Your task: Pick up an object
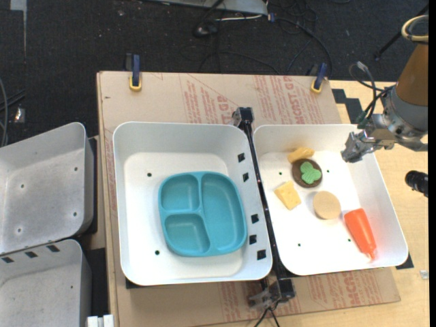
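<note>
The right bin [381,182] holds several small objects. A brown round piece with a green top [308,173] lies near the bin's back, with a yellow piece [300,155] just behind it. A yellow wedge [287,196] and a tan disc [327,205] lie in the middle. An orange carrot-like piece [360,231] rests near the front right corner. My gripper [355,146] hangs over the bin's back right part, to the right of the green-topped piece and apart from all objects.
The left bin [129,176] holds a teal divided plate [202,213]. Two more white trays [41,176] sit off the bench at the left. Clamps [135,80] hold the cardboard base at the back. The arm's orange band [414,80] is at the right edge.
</note>
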You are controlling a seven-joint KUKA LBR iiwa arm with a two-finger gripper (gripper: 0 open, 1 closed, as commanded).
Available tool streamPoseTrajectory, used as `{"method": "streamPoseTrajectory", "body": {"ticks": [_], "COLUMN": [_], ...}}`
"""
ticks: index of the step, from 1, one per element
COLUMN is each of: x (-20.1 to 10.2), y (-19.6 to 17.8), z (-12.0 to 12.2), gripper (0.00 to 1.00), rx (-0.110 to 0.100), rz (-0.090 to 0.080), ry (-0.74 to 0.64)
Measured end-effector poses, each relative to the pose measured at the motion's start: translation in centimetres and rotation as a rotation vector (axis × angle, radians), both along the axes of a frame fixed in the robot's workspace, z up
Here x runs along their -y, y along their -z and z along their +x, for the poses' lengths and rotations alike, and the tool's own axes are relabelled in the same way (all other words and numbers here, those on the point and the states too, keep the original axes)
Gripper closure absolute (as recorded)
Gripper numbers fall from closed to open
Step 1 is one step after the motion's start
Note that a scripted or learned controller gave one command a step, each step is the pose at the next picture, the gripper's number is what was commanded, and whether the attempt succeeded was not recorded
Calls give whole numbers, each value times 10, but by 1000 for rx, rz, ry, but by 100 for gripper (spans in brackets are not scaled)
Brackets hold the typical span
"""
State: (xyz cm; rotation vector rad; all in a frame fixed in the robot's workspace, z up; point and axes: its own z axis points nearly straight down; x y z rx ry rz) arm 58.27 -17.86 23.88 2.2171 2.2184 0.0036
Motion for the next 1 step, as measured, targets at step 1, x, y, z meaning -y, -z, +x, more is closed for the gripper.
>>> {"method": "streamPoseTrajectory", "body": {"ticks": [1], "x": [0], "y": [-13], "z": [1], "gripper": [100], "rx": [-3], "rz": [1], "ry": [-1]}}
